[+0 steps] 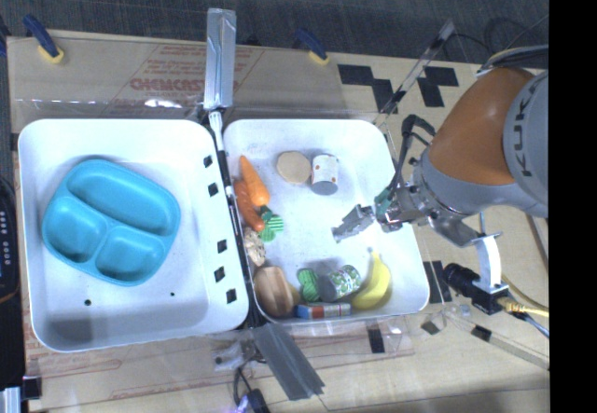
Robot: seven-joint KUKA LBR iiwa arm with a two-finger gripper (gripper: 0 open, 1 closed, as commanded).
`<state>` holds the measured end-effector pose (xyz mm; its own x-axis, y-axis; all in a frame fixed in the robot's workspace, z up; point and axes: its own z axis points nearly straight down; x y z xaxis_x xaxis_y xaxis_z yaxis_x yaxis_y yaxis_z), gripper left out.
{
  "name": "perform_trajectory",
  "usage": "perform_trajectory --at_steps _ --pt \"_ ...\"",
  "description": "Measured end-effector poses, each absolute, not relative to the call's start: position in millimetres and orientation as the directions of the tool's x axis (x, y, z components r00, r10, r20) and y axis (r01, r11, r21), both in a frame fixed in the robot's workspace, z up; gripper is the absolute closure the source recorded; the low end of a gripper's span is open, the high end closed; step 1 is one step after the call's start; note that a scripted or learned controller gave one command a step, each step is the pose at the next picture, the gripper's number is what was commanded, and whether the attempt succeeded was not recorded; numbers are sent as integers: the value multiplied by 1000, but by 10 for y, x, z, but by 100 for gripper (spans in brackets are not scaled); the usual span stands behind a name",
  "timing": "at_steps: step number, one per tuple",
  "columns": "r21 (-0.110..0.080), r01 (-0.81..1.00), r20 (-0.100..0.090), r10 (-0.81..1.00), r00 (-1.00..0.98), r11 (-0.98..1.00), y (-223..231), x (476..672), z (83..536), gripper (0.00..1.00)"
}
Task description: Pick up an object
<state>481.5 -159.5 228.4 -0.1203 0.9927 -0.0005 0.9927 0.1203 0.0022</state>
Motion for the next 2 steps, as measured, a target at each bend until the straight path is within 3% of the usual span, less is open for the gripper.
perform_trajectory --at_steps 1,2 --pt "2 998 0 998 -58 58 -1992 4777 926 0" --pt "1 998 0 998 -62 62 -1993 4783 1023 100"
